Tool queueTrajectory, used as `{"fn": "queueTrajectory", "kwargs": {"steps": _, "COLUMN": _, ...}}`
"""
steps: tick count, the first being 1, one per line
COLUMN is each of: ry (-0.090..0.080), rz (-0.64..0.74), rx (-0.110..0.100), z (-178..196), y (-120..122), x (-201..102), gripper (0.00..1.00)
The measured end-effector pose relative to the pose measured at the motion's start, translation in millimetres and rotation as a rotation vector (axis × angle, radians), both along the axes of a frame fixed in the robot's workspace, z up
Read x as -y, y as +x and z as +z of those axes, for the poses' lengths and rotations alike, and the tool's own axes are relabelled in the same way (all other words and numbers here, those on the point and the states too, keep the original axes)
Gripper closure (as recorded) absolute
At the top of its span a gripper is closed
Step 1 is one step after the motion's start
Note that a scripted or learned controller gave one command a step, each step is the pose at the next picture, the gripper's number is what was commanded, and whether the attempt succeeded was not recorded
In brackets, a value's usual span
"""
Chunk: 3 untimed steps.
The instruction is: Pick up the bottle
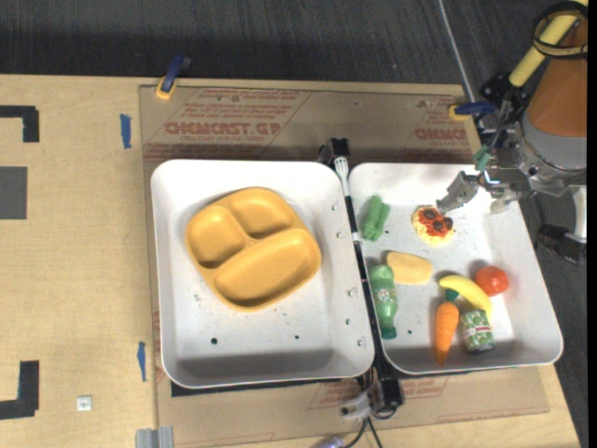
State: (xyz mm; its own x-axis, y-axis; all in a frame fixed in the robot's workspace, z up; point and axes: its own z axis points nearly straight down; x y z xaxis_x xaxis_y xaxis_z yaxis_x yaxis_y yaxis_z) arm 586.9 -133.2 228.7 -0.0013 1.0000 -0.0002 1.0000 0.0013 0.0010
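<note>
The bottle [383, 299] is green with a pale label and lies lengthwise in the right bin [536, 287], close to its left wall, cap toward the front. My gripper [474, 203] hangs over the bin's back right area, well up and to the right of the bottle. It is open, with nothing between its fingers. One finger [455, 194] reaches over the edge of a small toy pizza [434, 224].
The right bin also holds a green vegetable [375, 217], a pale yellow piece [409, 267], a banana [464, 290], a tomato [492, 279], a carrot [446, 328] and a small can [477, 330]. A yellow divided tray [254, 246] lies in the left bin [177, 325].
</note>
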Motion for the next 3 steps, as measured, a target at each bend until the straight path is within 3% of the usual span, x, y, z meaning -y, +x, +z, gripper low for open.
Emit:
{"fn": "queueTrajectory", "kwargs": {"steps": 1, "ry": 0.001, "rz": -0.247, "rx": 0.002, "z": -142.6, "y": 8.7, "x": -14.1, "gripper": 0.00}}
{"fn": "queueTrajectory", "kwargs": {"steps": 2, "ry": 0.000, "rz": -0.546, "rx": 0.000, "z": 33.3, "y": 31.7, "x": -69.3, "gripper": 0.00}}
{"fn": "queueTrajectory", "kwargs": {"steps": 3, "ry": 0.001, "rz": -0.563, "rx": -0.005, "z": -44.5, "y": 1.0, "x": -122.4, "gripper": 0.00}}
